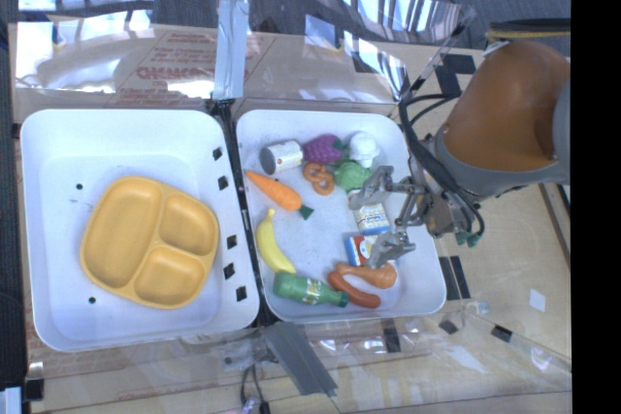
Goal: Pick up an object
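Bins: two shallow white trays side by side on the bench. Left bin holds a yellow divided plate lying flat. Right bin holds the loose items: a small tin can on its side near the far-left corner; purple grapes just beside it; a white-capped piece next to the grapes; a green leafy item and an orange pretzel-like ring below them; a carrot lying aslant toward the left wall; a banana under the carrot; a green bottle along the near wall; a sausage and a bread-like piece at the near right; a small carton near the middle right. Gripper: reaching in from the right, fingers spread wide, one above the carton and one below it, nothing visibly clamped between them.
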Controlling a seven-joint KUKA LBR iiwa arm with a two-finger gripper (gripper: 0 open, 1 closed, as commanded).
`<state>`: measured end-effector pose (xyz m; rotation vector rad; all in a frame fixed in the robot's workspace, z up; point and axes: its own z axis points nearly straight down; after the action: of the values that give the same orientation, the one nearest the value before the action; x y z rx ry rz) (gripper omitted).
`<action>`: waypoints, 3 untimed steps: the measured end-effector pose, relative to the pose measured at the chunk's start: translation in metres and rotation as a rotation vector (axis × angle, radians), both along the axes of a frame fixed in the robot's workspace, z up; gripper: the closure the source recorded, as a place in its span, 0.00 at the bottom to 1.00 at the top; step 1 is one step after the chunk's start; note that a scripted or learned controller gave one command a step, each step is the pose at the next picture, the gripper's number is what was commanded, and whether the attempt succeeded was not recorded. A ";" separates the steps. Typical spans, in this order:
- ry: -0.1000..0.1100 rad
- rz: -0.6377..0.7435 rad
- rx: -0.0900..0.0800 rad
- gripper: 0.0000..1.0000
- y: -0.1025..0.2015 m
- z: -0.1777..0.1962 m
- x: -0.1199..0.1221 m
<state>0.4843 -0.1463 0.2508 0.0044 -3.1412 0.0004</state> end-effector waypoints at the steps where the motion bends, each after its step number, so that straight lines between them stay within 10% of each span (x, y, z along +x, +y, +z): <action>1: -0.010 -0.378 0.000 0.00 -0.036 -0.146 0.019; 2: -0.008 -0.371 0.000 1.00 -0.034 -0.137 0.020; 3: -0.013 -0.343 0.000 1.00 0.009 0.003 0.061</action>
<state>0.5449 -0.1375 0.2538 -0.5335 -3.1089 0.0003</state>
